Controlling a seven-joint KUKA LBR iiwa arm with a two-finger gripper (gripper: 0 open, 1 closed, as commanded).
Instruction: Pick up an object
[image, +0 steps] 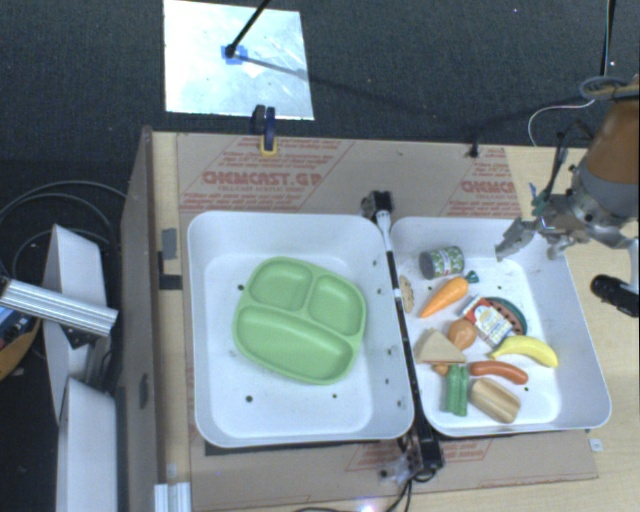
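Observation:
The right bin holds several toy foods. Among them are a grey can, a carrot, a red and white packet, a banana, a sausage, a tan wedge, a green stick and a bread roll. My gripper hangs over the bin's far right corner, to the right of the can. It is open, with nothing between its fingers.
The left bin holds a green divided plate. A black clamp sits on the ridge between the bins. Cables and a metal rail lie off the bench to the left.

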